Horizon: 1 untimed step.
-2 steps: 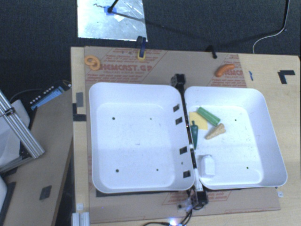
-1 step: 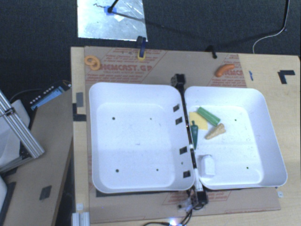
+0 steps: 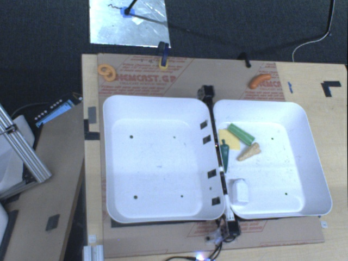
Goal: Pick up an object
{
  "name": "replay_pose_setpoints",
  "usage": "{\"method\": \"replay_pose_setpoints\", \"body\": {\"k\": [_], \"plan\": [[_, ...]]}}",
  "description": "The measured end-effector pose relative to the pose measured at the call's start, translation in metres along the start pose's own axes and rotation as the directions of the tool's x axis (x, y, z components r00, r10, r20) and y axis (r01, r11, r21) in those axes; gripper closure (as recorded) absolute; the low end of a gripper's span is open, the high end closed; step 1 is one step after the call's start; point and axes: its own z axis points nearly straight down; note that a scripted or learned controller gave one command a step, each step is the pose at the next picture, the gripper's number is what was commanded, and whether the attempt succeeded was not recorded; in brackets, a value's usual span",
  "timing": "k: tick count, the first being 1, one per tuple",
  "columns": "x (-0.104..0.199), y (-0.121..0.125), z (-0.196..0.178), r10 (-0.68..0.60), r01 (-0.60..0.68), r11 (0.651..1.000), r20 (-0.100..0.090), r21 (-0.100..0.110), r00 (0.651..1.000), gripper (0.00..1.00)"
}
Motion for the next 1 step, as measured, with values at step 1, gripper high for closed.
{"method": "replay_pose_setpoints", "body": {"k": [1], "plan": [[-0.0002, 0.0007, -0.0117, -0.003, 0.003, 1.000, 0.002, -0.005, 1.000, 1.00]]}}
